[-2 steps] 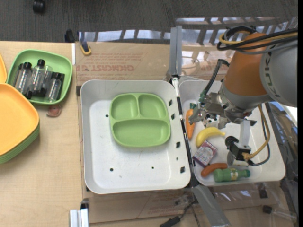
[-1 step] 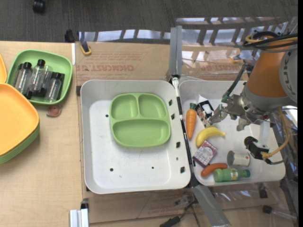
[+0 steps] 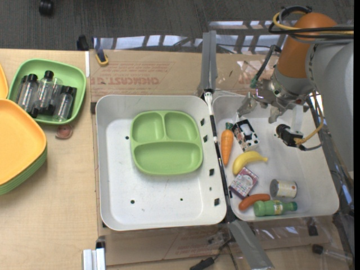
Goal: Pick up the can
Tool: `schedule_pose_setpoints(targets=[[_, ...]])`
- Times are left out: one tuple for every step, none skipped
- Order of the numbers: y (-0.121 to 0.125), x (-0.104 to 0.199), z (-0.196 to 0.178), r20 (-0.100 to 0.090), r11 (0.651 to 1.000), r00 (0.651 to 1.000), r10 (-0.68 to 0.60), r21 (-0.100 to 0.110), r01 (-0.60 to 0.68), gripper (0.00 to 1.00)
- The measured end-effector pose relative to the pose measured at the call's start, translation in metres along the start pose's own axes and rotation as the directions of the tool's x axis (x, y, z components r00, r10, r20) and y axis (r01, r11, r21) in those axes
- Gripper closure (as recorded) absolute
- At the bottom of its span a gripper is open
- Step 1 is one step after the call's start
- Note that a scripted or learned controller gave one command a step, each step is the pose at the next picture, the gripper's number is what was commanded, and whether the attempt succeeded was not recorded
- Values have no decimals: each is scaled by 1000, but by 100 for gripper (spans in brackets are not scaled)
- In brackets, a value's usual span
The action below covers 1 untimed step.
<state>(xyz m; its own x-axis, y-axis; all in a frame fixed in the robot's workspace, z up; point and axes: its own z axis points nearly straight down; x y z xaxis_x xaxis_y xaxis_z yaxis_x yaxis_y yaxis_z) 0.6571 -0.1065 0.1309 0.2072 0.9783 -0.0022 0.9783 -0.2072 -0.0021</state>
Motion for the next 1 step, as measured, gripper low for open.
schedule_pose_setpoints(targets=[[-69,-21,23,-5,996,996,-87,-38,87,0]])
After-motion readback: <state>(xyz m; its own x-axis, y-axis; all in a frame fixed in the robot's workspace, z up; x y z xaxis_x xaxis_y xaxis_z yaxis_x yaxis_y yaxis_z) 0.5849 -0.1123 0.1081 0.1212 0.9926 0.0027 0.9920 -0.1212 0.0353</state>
